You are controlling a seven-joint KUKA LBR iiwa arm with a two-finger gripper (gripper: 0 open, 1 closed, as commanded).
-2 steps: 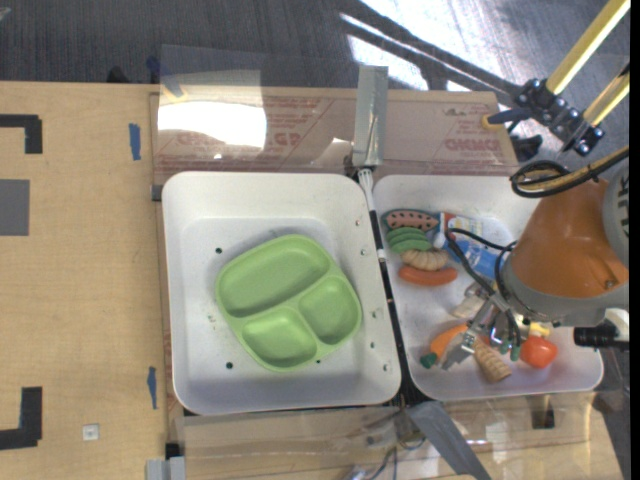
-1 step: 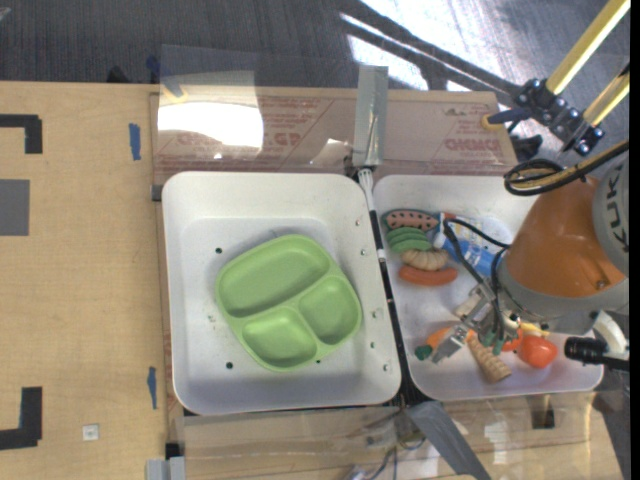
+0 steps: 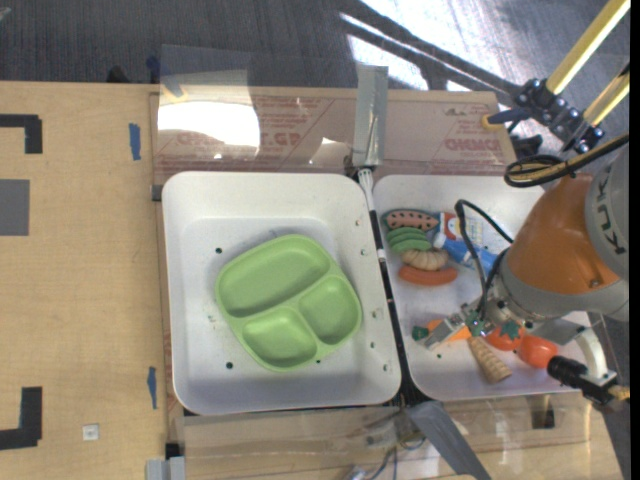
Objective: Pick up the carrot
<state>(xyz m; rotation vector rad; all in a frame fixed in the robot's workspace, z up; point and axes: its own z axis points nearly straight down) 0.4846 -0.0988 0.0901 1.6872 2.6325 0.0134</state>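
The carrot (image 3: 532, 348), orange with a green top, lies near the front right of the right bin (image 3: 440, 383). My gripper (image 3: 445, 331) hangs low over the front middle of that bin, just left of the carrot's green end. A small orange patch shows right beside the gripper's metal tip, and I cannot tell what it belongs to. The grey arm with its orange band (image 3: 560, 248) hides the bin's right part.
A tan cone-shaped toy (image 3: 490, 362) lies right in front of the gripper. At the back of the right bin sit green slices (image 3: 408, 236), a beige piece on an orange disc (image 3: 426, 268) and a blue bottle (image 3: 470, 250). The left bin (image 3: 190, 268) holds a green divided plate (image 3: 288, 300).
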